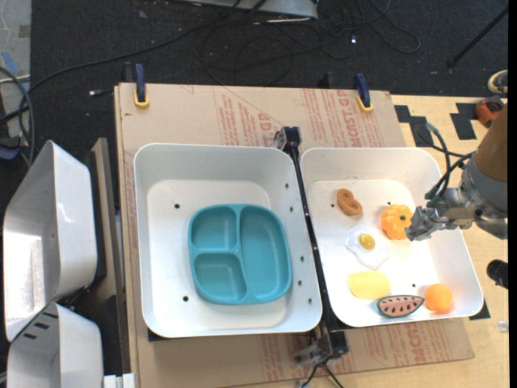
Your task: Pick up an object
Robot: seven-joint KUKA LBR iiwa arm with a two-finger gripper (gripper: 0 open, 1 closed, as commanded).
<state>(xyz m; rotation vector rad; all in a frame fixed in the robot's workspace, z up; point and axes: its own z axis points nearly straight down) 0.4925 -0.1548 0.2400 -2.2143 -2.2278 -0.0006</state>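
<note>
The right bin [420,162] holds several toy foods: a brown doughnut [349,202], an orange bell pepper [394,221], a fried egg [367,246], a pale yellow piece [368,284], a watermelon slice [401,305] and an orange [439,297]. My gripper [419,224] reaches in from the right and sits low in this bin, right against the pepper's right side. Its dark tip overlaps the pepper's edge. Whether it has hold of the pepper is not visible.
The left bin [161,168] carries a teal divided plate [240,254]. A dark divider [307,233] runs between the two bins. White tubs [48,225] stand off the bench at the left. Cables lie on the floor behind.
</note>
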